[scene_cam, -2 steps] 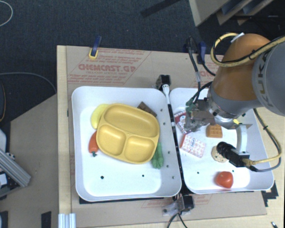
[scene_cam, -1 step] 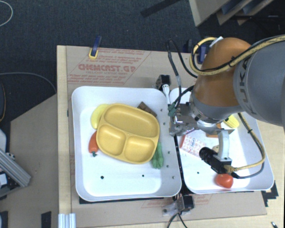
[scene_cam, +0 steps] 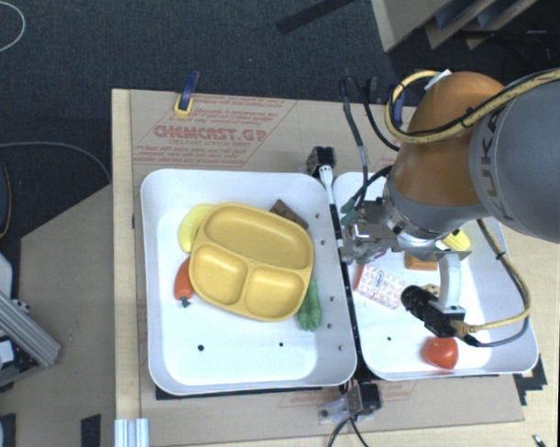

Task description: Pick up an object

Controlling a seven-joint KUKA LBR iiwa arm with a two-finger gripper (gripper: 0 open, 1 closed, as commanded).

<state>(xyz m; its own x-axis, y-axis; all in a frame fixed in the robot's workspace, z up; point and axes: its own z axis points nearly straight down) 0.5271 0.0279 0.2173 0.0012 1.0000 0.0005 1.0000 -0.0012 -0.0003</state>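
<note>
Left bin (scene_cam: 159,260) holds a yellow tray (scene_cam: 251,261); right bin (scene_cam: 505,354) a tomato (scene_cam: 441,351); fingers' state unclear.

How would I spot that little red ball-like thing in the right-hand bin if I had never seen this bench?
Start at the right white bin, the one the grey and orange arm hangs over. Go to its near edge, just below the black cylinder on the yellow cable. There sits the small red round object, alone on bare white; unlike the flat speckled packet further up, it is plain red and rounded.
</note>
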